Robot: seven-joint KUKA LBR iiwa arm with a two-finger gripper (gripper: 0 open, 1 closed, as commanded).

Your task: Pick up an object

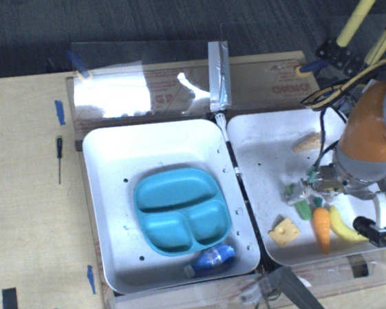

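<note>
At the right of the frame the grey arm with its orange band (374, 130) reaches down into the right-hand shallow white bin (260, 136), and its hand (319, 183) sits low over a cluster of small toy foods near the bin's lower right; whether the hand is apart or together I cannot tell, as the wrist and cabling cover it. Just below the hand lies a small orange plastic carrot with a green top (322, 227), a yellow plastic banana (344, 226) touching its right side, and a pale yellow cheese wedge (284, 232) a little to the left. A tan bread-like piece (308, 143) rests above, near the arm. The carrot looks the nearest candidate: probably light, stiff and smooth, so likely to slip; gripping across its thicker upper body seems safest. The left-hand white bin (103, 153) holds a blue divided plastic tray (181, 210) and a blue bottle-like object (214, 257) at its lower edge.
</note>
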